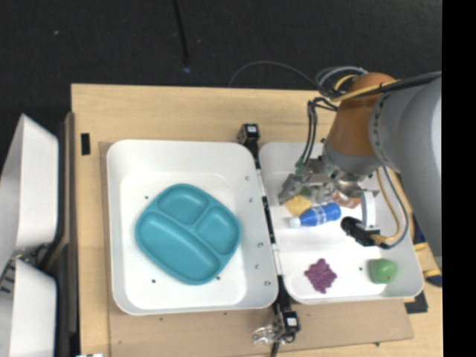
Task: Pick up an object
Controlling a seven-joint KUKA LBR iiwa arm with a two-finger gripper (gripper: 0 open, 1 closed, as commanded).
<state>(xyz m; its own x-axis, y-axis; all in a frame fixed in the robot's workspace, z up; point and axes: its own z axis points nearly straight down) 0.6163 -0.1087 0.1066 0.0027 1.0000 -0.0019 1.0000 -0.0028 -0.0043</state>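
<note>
The jaws hang low in the right bin [297,281], over a yellow piece [297,204] and just beside a blue-and-white bottle [315,216]; how wide they stand cannot be told, nor whether they grip anything. A knobbly purple cluster [321,274] and a smooth green lump [382,271] lie nearer the front. The left bin [123,274] holds a glossy teal divided plate [188,233]. Both sit on a pale wooden worktop [163,103] above dark floor.

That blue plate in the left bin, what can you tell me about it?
The blue plate is a teal, rounded-square dish that looks like smooth plastic, split by raised ridges into three sections: one large and two smaller. It lies flat and right side up on the floor of the left bin, turned at a slant to the bin's walls. Only the bin floor touches it.
</note>
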